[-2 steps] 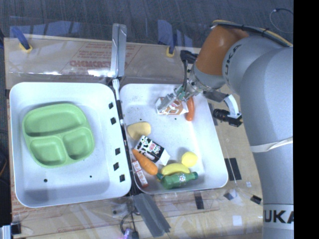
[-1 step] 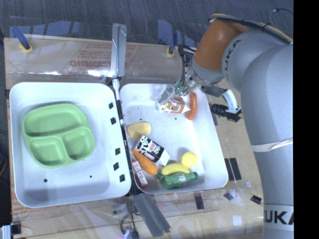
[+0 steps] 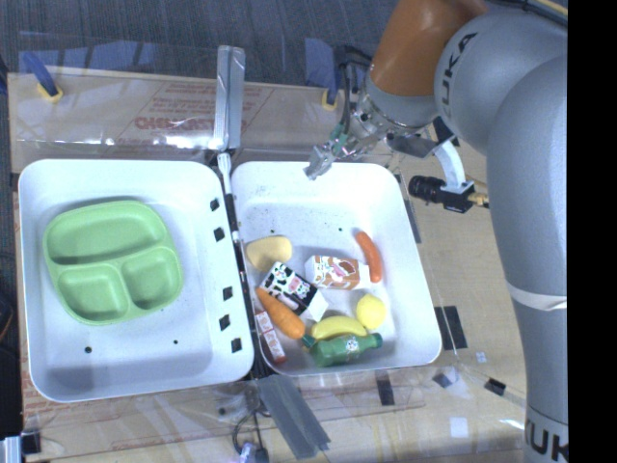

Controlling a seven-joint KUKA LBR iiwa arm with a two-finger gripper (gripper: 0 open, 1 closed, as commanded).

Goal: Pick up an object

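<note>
We see a thick grey arm [image 3: 525, 152] on the right side of the frame, with smooth rounded shells and an orange band [image 3: 419, 32] near the top. Dark KUKA letters stand on the grey shell. Thin cables run around the small metal gripper [image 3: 323, 162].

Arm [image 3: 521, 162] cut off at right edge
</note>
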